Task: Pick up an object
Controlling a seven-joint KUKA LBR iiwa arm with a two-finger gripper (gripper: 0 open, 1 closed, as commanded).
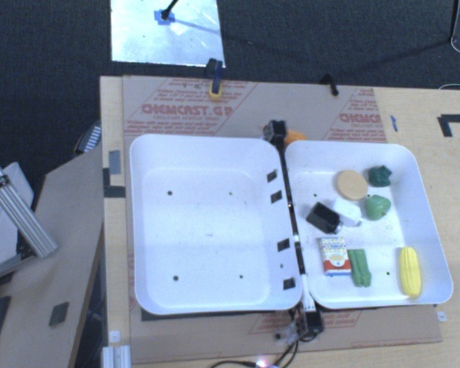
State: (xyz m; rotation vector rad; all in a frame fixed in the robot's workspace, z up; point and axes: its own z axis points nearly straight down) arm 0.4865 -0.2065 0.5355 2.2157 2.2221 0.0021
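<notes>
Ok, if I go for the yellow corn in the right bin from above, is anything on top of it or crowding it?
Nothing visible lies on the yellow corn. It rests apart near the right bin's outer wall. Its nearest neighbour is the green pod on its left, with bare floor between them.

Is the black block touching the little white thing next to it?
Touching. In the camera view the black block sits right against the white piece in the right bin, with no bin floor showing between them.
</notes>
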